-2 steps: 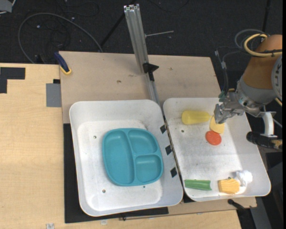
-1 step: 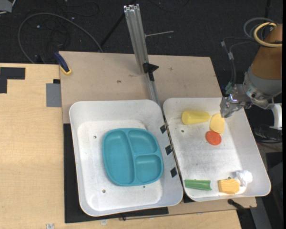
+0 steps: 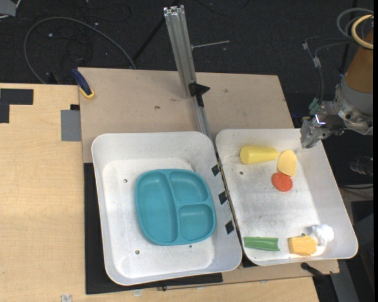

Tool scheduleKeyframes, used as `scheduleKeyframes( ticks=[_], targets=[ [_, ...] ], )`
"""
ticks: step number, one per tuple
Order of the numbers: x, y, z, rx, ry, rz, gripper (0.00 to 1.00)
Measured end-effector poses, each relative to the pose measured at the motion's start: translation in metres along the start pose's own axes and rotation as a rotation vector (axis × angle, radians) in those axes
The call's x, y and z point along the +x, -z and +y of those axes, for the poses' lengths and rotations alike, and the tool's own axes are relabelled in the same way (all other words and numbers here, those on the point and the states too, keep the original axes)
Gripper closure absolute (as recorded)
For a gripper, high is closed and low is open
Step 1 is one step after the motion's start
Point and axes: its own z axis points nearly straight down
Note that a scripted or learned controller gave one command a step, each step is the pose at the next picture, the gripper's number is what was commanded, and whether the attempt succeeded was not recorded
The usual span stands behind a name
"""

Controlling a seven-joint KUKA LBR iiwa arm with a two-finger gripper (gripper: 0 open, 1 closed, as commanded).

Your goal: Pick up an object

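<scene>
The right bin (image 3: 264,212) holds a yellow cylinder (image 3: 258,154), a pale yellow lemon-like piece (image 3: 288,162) and a small red-orange ball (image 3: 281,181) near its far side. A green stick (image 3: 261,243) and a yellow-orange block with a white piece (image 3: 309,242) lie near its front edge. My gripper (image 3: 310,134) hangs over the bin's far right corner, just right of the lemon-like piece, with nothing seen between its fingers.
The left bin (image 3: 113,162) carries a teal divided plate (image 3: 174,206). A metal post (image 3: 181,49) rises behind the bins. A light wooden table (image 3: 31,187) lies to the left, and black cables run across the dark floor behind.
</scene>
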Motion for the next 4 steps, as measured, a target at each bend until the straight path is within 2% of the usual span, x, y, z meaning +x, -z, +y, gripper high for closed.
scheduleKeyframes(
  ticks=[2,4],
  targets=[
    [0.093,-0.020,0.006,0.007,0.004,0.003,1.00],
    [0.192,-0.013,0.011,0.004,0.004,0.002,1.00]
  ],
)
